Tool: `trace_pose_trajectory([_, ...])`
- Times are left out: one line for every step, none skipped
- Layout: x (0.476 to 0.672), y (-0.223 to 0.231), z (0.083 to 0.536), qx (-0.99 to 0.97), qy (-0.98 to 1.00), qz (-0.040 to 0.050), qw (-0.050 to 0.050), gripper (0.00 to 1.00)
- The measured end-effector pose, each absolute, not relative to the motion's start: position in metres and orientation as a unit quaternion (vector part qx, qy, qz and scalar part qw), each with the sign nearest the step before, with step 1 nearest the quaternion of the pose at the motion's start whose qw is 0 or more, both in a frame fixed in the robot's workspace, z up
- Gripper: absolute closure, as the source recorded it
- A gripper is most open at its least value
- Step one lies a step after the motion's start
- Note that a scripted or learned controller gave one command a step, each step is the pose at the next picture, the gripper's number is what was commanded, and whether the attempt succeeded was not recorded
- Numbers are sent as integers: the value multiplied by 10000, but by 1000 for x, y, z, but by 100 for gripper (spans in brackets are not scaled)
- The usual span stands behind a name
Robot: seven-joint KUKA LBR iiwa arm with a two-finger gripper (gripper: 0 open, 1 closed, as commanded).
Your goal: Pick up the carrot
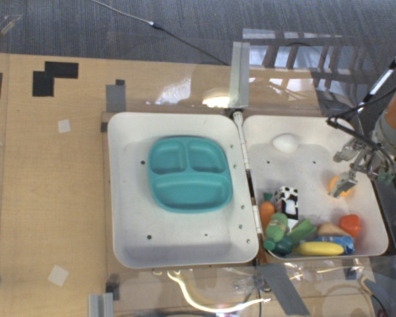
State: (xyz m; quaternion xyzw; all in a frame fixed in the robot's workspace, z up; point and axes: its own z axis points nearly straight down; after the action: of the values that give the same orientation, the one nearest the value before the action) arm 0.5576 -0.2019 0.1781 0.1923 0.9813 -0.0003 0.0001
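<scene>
Carrot wedged at right bin's left wall among heaped toys. Pincer well apart, low at the right. Fingers spread around an orange piece, seemingly wrong target.

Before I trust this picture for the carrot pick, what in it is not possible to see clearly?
- Carrot: its lower end is hidden under the green toys in the right bin.
- Gripper: too small and blurred to tell its state; a small orange piece sits at it, whether gripped is unclear.
- Arm: cut off by the right edge.
- Black and white toy: too small to identify.
</scene>
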Motion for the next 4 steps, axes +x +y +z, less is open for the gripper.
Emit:
trace_pose_trajectory([632,-205,90,2553,9668,0,86,0])
trace_pose_trajectory([576,-205,89,1791,9838,-1,67,0])
trace_pose_trajectory([580,-204,103,1758,9844,-7,118,100])
trace_pose_trajectory([584,-203,117,1731,9848,-13,173,100])
